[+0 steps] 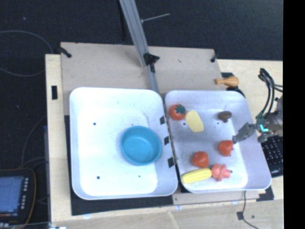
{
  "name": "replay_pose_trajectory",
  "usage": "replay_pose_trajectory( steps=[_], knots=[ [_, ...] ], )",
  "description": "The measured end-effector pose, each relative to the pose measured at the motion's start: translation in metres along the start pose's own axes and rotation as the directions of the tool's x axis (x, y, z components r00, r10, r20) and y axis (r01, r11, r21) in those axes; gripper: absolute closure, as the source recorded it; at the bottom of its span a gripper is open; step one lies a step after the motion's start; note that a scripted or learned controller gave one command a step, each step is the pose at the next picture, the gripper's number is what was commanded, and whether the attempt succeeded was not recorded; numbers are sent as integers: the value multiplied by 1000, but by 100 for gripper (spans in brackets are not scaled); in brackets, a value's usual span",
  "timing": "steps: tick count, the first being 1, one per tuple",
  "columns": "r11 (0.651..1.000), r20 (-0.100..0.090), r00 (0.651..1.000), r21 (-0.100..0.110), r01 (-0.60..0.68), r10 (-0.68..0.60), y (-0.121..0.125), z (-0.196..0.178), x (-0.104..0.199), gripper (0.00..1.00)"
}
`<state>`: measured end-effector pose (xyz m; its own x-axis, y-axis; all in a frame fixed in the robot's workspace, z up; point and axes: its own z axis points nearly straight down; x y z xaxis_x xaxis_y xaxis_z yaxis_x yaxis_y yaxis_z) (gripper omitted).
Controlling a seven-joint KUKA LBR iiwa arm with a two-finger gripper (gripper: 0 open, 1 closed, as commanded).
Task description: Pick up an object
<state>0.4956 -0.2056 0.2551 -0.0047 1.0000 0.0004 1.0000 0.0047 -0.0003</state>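
The right bin (252, 168) holds several toy foods. A red tomato with a green top (177, 111) and a pale yellow piece (194, 121) lie near its left wall. A small brown piece (224, 115) lies toward the back. Nearer the front are a red piece (226, 148), another red piece (200, 159), a pink piece (220, 171) and a yellow corn cob (196, 176). My gripper (243, 132) reaches in over the bin's right side. Its tip hangs just above and to the right of the red piece at the right, with nothing visibly held.
The left bin (90, 104) holds a blue bowl (140, 145) near its middle. A tan toy (227, 81) lies on the bench behind the right bin. A grey metal post (136, 27) rises slanting from between the bins at the back.
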Motion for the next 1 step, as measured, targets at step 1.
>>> replay_pose_trajectory(
  steps=[1],
  knots=[
    [1000,1,1000,-3,0,0,0,-1,0,0]
  ],
)
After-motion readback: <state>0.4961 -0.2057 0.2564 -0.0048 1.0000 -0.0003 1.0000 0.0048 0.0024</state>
